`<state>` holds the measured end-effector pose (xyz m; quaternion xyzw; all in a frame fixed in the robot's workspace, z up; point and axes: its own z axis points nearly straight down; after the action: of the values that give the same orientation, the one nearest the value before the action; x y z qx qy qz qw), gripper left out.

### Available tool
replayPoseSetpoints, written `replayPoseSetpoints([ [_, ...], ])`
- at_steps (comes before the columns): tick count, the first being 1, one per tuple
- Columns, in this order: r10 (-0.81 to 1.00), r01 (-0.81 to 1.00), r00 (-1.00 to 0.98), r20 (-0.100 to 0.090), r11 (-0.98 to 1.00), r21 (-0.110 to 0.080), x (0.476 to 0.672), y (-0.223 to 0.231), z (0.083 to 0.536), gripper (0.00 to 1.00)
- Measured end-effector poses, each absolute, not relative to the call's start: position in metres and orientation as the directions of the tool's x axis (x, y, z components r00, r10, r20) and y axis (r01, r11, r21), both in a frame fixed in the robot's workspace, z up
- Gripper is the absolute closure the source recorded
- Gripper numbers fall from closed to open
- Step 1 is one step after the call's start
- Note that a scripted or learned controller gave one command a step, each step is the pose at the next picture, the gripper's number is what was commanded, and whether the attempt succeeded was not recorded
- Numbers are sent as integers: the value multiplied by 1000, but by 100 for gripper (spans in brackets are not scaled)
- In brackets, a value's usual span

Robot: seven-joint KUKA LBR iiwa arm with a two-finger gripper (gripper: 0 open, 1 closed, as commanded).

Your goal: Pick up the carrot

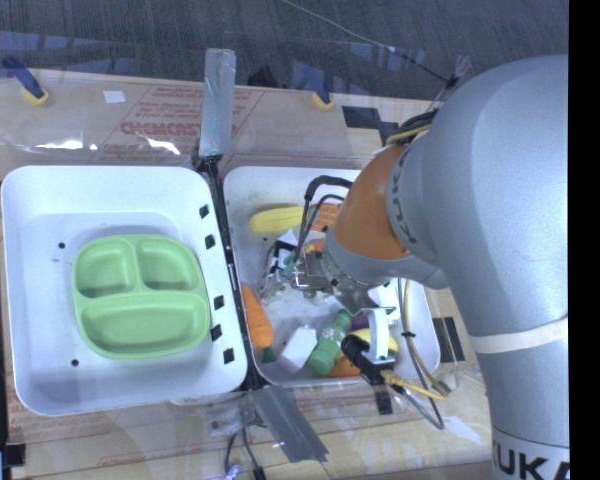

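In the camera view, the carrot (257, 315) is seen lying against the left wall of the right bin (242, 190). The tool (292, 268) is lowered just beside it; whether it is clenched cannot be told. A green plate (138, 296) is held by the left bin (20, 193).

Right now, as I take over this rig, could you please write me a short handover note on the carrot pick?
Claw: low inside the right bin, over its middle; I cannot tell if it is open or shut, and nothing is visibly held.
Carrot: lying along the right bin's left wall, near the front, to the claw's left and apart from it.
Nearby: a yellow item at the back of that bin, a green bottle and a white block at the front. A green divided plate sits in the left bin.
Done: arm is down in the correct bin.
Left: reach the carrot, grasp it, lift it.
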<state>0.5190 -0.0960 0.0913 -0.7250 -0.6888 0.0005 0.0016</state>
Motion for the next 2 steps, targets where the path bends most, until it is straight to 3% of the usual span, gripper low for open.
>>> replayPoseSetpoints([
  [1, 1000, 1000, -1, -1, 1, -1, 505, -92, 92, 0],
  [2, 1000, 1000, -9, 2, 9, -4, 505, -91, 101, 100],
])
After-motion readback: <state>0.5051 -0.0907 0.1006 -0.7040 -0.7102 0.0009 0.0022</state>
